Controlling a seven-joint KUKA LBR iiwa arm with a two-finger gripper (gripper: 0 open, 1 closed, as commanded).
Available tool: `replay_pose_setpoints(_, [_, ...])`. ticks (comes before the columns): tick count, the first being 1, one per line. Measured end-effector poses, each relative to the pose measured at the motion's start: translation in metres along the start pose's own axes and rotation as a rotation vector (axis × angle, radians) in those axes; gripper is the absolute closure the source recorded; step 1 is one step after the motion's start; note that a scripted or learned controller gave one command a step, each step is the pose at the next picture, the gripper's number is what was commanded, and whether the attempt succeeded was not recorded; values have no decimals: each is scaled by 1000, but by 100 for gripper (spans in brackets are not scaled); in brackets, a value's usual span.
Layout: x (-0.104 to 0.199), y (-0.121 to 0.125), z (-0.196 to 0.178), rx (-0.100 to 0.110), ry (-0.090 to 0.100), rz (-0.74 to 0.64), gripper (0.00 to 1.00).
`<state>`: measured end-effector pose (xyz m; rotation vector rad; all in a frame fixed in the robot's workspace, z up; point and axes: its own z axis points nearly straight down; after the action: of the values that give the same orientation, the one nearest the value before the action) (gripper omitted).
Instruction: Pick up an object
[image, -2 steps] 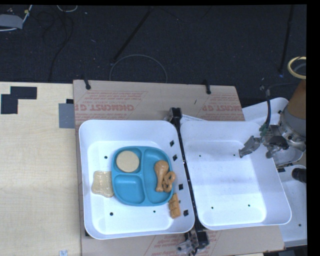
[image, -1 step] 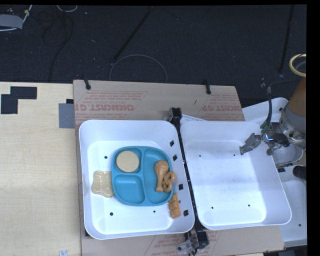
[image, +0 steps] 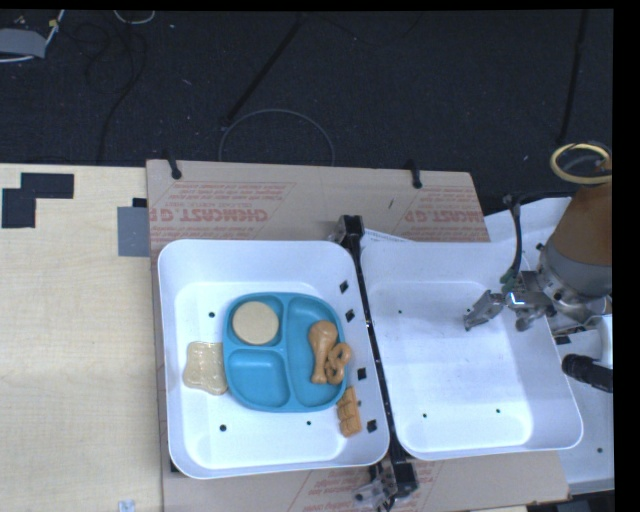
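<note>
The claw (image: 487, 308), fingers apart and holding nothing, hangs at right of frame; the pretzel (image: 329, 351) on the blue tray (image: 262, 385) looks light, stiff, brittle — grip its middle.

Red printed lettering, seen upside down and mirrored, is carried by the cardboard sheet (image: 300, 205); it cannot be read with certainty

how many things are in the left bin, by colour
blue: 1, the tray
tan or brown: 4, the disc, the pretzel-like piece, the pale slab left of the tray, the small chunk by its right corner
total: 5
</note>
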<state>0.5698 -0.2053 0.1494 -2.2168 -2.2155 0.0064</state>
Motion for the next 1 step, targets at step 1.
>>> replay_pose_setpoints(1, [3,-4,63,-2,0,0,0])
